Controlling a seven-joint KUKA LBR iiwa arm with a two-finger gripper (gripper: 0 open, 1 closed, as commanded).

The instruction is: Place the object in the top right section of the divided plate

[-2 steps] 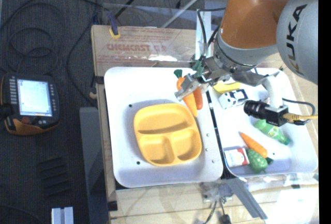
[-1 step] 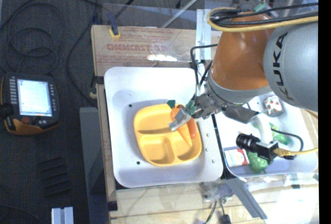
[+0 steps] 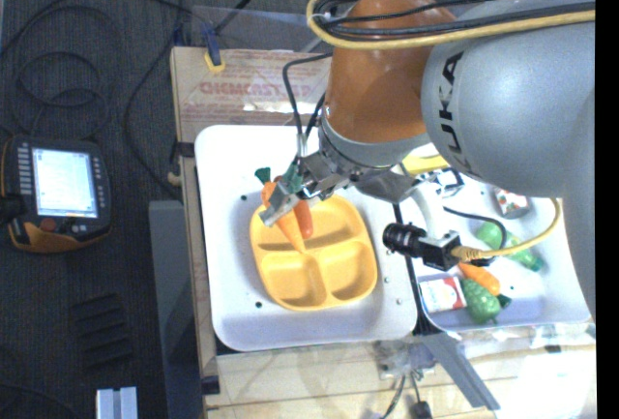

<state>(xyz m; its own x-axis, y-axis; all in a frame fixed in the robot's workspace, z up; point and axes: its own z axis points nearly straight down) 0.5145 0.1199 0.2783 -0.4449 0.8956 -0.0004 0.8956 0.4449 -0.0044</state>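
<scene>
A yellow divided plate [image 3: 329, 277] lies in the left white bin [image 3: 227, 311]. My gripper [image 3: 287, 198] hangs over the plate's upper left part, shut on an orange toy carrot [image 3: 298, 218] with a green top [image 3: 263, 175]. The carrot slants down toward the plate's middle, its tip just above the plate's dividing ridge. The large grey and orange arm [image 3: 406, 88] hides the back of the plate and much of the bin behind it.
The right bin [image 3: 542, 315] holds several toy foods: a green round piece [image 3: 490, 234], another carrot [image 3: 481, 279], a green vegetable [image 3: 485, 305] and a small red-and-white packet [image 3: 443, 293]. A black fitting [image 3: 411, 240] sticks out between the bins. A handheld pendant [image 3: 58, 190] lies far left.
</scene>
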